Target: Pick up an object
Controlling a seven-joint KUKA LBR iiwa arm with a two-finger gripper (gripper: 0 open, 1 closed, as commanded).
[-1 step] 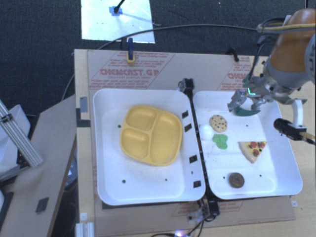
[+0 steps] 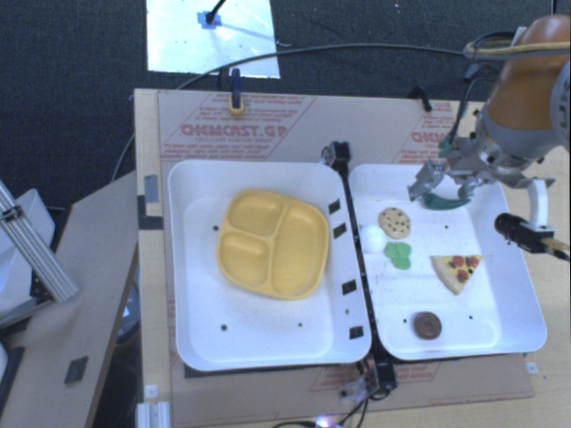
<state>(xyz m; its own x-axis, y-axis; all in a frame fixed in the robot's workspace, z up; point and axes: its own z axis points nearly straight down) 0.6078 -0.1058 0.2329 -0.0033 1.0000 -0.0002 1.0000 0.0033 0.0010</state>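
End effector [image 2: 443,184]: over the far part of the right bin [image 2: 522,319]; fingers spread, a teal curved piece [image 2: 443,201] just under them, possibly not gripped.
Right bin contents: cookie [image 2: 393,222], white ball [image 2: 373,237], green piece [image 2: 399,255], pizza slice [image 2: 457,270], brown disc [image 2: 427,325].
Left bin [image 2: 192,328]: yellow divided plate [image 2: 272,242] lying flat.
Worktop [image 2: 268,127]: carries both bins.
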